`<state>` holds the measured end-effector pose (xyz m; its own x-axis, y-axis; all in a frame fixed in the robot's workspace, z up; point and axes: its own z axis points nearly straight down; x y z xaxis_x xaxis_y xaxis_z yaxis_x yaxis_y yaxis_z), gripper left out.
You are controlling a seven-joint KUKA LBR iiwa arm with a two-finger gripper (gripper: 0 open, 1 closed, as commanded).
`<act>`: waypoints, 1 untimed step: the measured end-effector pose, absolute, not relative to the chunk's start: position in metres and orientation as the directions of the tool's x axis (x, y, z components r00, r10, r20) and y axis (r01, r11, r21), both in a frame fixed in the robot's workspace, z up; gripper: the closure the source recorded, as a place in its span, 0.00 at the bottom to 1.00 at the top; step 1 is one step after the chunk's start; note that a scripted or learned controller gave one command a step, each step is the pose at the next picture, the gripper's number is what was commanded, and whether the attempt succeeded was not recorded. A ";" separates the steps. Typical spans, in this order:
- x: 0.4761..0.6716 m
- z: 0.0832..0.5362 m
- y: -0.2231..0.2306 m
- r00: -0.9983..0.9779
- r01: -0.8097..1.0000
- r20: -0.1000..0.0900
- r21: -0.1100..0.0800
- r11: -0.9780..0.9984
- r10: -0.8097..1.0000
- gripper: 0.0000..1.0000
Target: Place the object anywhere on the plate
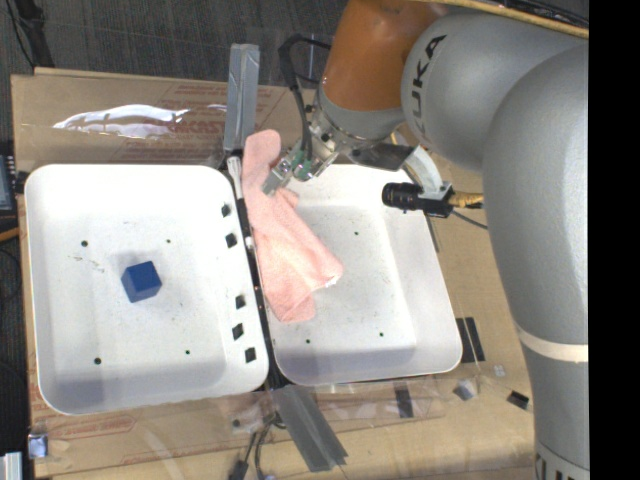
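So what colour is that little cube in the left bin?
Blue: the cube shows clearly in the camera view.

cube (141, 280) in left bin (60, 208), cloth (288, 238) in right bin (400, 298)

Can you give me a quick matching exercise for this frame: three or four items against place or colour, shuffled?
Items:
1. blue cube
2. pink cloth
3. gripper
4. orange band

Descriptions:
A. draped over the divide between the bins, mostly in the right bin
B. on the arm, above the wrist
C. sitting on the floor of the left bin
D. at the top end of the cloth, near the right bin's far left corner

Pairs: 1-C, 2-A, 3-D, 4-B
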<state>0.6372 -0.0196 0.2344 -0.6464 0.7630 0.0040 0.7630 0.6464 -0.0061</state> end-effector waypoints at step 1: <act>0.612 0.236 0.014 -0.894 0.447 0.005 -0.003 0.894 0.447 1.00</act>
